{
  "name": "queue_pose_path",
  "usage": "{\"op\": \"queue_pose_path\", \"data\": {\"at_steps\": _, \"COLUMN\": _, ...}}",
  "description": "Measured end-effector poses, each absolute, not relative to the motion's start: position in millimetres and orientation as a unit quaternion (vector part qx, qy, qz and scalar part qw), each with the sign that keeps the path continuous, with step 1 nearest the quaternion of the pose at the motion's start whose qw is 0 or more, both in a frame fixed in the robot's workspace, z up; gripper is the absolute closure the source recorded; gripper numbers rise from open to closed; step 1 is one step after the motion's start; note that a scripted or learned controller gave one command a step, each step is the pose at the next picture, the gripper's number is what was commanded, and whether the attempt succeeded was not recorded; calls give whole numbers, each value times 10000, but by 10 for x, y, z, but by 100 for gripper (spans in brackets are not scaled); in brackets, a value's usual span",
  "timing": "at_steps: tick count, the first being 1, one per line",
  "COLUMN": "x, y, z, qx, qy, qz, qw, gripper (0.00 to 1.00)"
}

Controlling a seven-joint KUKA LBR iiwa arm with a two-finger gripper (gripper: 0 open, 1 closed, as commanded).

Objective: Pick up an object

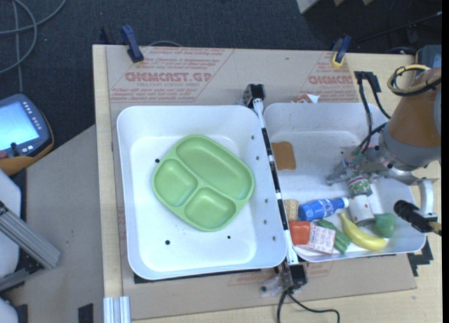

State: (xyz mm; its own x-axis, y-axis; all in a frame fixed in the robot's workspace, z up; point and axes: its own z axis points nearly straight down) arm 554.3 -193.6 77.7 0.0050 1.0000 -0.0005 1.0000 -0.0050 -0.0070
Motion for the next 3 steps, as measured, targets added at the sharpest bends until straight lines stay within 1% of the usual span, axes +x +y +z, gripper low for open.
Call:
{"op": "queue_pose_path", "data": {"at_steps": 1, "x": 5577, "y": -1907, "z": 951, "qx": -7073, "qy": -7069, "qz": -5, "qw": -15, "gripper": 100}}
{"op": "queue_pose_path", "data": {"at_steps": 2, "x": 5649, "y": -871, "z": 852, "qx": -7038, "qy": -7104, "qz": -18, "qw": 13, "gripper": 100}}
{"op": "queue_pose_path", "data": {"at_steps": 3, "x": 5990, "y": -87, "z": 1917, "qx": -7032, "qy": -7109, "qz": -63, "qw": -39, "gripper": 100}}
